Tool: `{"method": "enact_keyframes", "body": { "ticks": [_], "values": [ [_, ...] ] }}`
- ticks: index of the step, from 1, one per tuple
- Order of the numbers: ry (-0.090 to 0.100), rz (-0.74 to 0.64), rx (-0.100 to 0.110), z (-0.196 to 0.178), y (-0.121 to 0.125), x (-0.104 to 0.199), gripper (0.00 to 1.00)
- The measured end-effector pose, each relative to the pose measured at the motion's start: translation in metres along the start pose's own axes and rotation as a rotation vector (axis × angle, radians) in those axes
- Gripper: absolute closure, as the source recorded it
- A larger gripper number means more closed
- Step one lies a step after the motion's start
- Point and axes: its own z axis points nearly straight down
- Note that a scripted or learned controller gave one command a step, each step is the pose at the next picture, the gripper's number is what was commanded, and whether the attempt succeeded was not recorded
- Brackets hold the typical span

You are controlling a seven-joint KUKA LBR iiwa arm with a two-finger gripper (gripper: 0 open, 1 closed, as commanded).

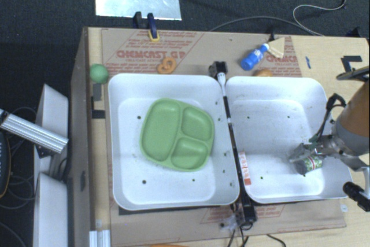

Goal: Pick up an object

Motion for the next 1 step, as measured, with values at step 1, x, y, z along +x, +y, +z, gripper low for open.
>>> {"method": "enact_keyframes", "body": {
  "ticks": [1],
  "values": [
    [0.002, -0.002, 0.003, -0.1181, 0.0002, 0.0714, 1.00]
  ]
}}
